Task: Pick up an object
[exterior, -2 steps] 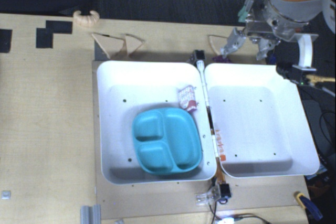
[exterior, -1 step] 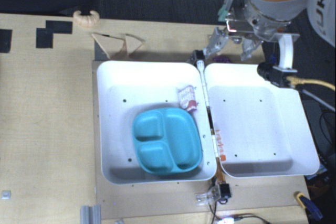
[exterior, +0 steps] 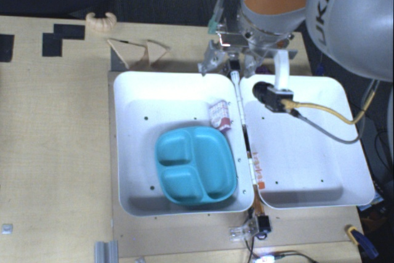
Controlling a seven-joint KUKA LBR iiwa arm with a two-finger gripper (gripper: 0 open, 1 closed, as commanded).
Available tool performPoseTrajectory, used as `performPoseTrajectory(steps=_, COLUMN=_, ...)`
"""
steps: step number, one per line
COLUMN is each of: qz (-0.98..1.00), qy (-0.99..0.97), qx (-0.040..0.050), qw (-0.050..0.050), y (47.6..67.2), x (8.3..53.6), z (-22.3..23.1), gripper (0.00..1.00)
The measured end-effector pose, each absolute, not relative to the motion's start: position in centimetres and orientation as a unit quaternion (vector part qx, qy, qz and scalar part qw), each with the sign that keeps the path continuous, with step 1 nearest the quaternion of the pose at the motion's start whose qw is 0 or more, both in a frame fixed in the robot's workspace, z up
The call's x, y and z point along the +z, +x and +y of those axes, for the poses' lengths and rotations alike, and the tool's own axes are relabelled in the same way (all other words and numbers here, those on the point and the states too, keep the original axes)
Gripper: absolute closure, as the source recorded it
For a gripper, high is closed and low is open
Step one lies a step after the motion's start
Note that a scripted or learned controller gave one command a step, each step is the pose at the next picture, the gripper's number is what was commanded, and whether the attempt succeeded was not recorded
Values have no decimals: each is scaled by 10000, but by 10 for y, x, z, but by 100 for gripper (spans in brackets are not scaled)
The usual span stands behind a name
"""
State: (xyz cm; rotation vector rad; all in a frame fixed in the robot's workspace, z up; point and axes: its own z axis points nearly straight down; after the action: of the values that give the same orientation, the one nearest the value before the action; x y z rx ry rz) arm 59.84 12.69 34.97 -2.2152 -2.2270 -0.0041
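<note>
My gripper point(exterior: 231, 64) hangs over the far edge of the two bins, about above the seam where the left bin point(exterior: 126, 132) meets the right bin point(exterior: 335, 151). I cannot tell from this slant whether it is open or closed, and I see nothing in its grasp. The things to choose from lie in the left bin: a blue divided plate point(exterior: 196, 164) takes up the near middle, and a small white-and-red packet point(exterior: 220, 115) sits just beside the plate's far right corner, close to the bin's right wall. The packet is nearest to me, but I judge it awkward. It is hemmed in by the plate rim and the wall, so a descent slightly off could strike either one, or nudge the packet under the rim. The plate looks broad and shallow, so a grip would need its edge, and I expect it to tip or slide out. A black fitting point(exterior: 271, 95) with a yellow cable point(exterior: 320, 114) trails over the right bin and could snag as I move.
</note>
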Motion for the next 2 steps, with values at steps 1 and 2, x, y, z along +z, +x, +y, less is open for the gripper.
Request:
performPoseTrajectory(steps=1, qz=-7074, qy=-7068, qx=-2, qw=-2, y=637, x=234, z=79, gripper=0)
performPoseTrajectory(steps=2, qz=-7085, qy=-7057, qx=2, qw=15, y=626, x=128, z=168, gripper=0)
